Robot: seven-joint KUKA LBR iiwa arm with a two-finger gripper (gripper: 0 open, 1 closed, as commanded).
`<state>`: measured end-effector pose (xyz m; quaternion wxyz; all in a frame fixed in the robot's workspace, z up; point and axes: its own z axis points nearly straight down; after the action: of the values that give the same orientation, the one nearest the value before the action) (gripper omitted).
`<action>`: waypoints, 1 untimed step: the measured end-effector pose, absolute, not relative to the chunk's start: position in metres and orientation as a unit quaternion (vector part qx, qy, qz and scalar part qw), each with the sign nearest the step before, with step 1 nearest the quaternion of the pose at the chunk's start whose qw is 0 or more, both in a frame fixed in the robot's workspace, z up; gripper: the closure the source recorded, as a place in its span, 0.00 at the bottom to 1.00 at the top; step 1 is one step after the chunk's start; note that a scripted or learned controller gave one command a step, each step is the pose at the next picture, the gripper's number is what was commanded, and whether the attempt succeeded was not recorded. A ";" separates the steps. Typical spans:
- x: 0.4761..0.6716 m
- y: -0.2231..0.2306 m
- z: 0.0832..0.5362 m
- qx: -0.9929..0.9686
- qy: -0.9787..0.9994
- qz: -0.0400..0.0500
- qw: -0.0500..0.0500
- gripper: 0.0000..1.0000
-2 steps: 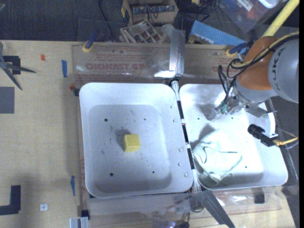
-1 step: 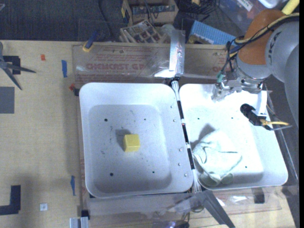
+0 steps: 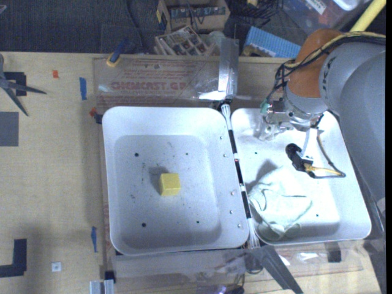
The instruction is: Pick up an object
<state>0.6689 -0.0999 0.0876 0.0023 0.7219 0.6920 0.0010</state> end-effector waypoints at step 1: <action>0.670 -0.100 0.097 0.721 0.693 0.001 0.003 1.00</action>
<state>0.6700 -0.0996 0.0971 0.0033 0.7211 0.6929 0.0009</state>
